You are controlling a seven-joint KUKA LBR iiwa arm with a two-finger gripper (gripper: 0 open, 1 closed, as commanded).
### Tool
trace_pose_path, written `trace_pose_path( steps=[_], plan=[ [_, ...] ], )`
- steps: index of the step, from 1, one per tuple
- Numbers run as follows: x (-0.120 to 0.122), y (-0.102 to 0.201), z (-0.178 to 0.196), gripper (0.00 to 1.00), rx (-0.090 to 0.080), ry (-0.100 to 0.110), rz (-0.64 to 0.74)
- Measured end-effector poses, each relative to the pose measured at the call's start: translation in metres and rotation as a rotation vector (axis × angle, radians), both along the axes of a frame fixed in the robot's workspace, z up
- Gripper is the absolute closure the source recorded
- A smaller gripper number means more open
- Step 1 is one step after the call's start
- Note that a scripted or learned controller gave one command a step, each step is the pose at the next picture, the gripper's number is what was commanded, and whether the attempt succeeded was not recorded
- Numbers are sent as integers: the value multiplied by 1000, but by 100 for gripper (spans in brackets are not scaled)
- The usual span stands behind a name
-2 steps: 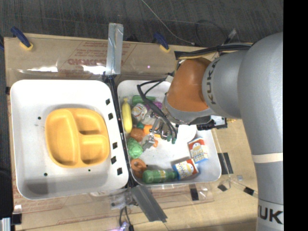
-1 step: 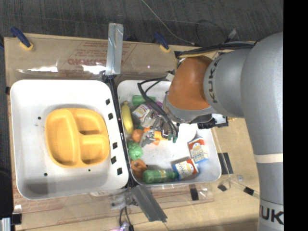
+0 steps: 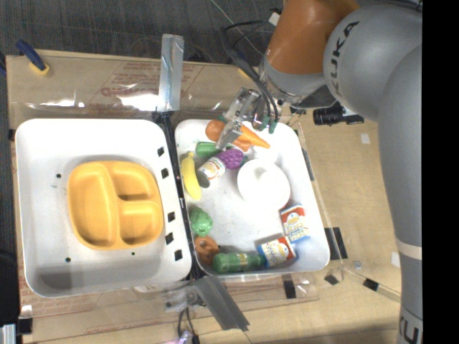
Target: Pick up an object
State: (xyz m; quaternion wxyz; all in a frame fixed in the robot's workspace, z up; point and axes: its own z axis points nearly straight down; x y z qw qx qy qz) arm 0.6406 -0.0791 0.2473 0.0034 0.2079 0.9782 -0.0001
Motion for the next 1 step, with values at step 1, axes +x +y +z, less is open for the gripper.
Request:
trace_pose_path(
  steps=[1],
  plan=[
    [-77,3,26,100,1,11,-256]
  ],
)
